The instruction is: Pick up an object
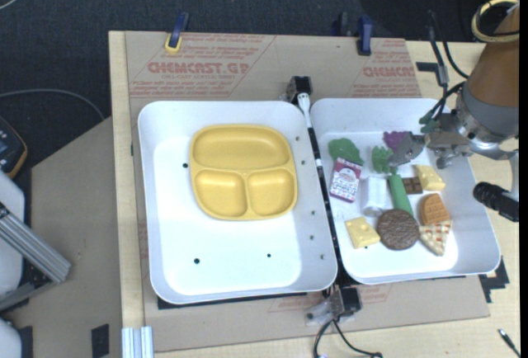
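Hand (pixel 422 146) hovers over the right bin (pixel 487 253) near the purple grapes (pixel 397 138); I can't tell its finger state. Pick an isolated target: the green stick (pixel 400 191) lies mid-bin, long axis running top-to-bottom, slightly tilted. Close across its narrow width, clear of the brown cookie (pixel 398 229) at its lower end.

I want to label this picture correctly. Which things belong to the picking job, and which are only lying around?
Belonging to the job:
pincer
purple toy
green stick
brown cookie
cheese wedge
small carton

Only lying around:
yellow tray
blue clamp
yellow clamp
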Robot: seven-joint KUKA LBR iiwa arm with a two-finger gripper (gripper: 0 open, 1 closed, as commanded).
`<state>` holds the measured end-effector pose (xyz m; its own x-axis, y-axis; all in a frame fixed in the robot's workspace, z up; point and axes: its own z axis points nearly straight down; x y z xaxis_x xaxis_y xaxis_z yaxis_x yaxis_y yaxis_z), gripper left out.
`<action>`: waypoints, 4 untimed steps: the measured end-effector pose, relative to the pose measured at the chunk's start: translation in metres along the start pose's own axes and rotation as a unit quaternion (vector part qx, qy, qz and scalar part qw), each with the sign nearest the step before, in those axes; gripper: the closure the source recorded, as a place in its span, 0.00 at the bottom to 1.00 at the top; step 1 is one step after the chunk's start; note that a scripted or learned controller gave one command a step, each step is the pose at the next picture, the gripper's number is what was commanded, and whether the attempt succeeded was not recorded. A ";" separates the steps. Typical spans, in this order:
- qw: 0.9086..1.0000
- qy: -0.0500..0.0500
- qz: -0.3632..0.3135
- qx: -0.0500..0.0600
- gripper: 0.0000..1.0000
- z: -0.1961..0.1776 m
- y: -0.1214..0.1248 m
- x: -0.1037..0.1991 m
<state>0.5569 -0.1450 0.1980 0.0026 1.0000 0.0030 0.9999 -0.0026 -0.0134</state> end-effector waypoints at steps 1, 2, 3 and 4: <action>1.000 -0.001 -0.001 -0.006 0.00 -0.006 0.003 0.000; 1.000 0.000 -0.001 -0.003 0.00 0.054 -0.006 -0.001; 1.000 0.001 -0.001 -0.009 0.00 0.100 -0.002 0.001; 1.000 0.000 -0.002 -0.015 1.00 0.084 0.001 0.000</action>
<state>0.5569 -0.1449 0.1140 -0.0005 1.0000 0.0026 0.9999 0.0005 0.0159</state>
